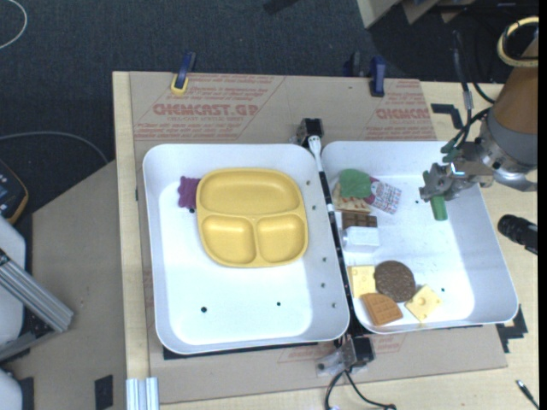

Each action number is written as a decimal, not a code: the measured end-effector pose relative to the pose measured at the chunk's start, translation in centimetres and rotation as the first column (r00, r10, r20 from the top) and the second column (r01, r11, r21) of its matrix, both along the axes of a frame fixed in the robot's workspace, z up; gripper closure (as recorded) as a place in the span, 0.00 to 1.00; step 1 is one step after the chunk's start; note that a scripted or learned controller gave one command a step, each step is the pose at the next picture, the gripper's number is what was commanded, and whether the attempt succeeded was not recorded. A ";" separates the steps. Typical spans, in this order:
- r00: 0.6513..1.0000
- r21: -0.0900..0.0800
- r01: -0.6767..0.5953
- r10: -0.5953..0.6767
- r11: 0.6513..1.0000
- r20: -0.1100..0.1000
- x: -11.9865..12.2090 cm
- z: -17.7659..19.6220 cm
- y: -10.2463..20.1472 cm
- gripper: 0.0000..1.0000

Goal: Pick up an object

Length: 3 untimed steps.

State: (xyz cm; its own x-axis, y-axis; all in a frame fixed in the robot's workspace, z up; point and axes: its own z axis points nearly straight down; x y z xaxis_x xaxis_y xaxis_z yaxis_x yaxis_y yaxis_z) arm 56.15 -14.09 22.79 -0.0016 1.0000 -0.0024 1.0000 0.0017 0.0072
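Observation:
My gripper [438,193] hangs over the upper right part of the right bin [479,254], with the arm coming in from the right. A small green cylinder [439,209] sticks out just below its fingers and looks pinched between them. Along the right bin's left side lie a green leafy toy [353,182], a small printed packet [385,198], a brown bar [359,220] and a white block [362,238]. Near the front edge sit a brown round patty [394,278], an orange cracker [380,307] and a yellow cheese wedge [424,303].
The left bin [239,314] holds a yellow divided plate [253,215] with a purple toy [187,192] at its left edge. The ridge between the bins [329,229] runs front to back. A black part [520,230] juts in beside the right bin's right rim.

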 end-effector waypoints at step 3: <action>1.000 0.005 -0.003 0.003 1.000 -0.012 -3.4 -1.1 15.6 1.00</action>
State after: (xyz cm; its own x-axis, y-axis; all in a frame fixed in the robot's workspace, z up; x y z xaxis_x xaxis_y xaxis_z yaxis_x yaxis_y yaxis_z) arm 52.80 1.51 21.73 -0.0046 1.0000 0.0022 1.0000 0.0046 -0.0045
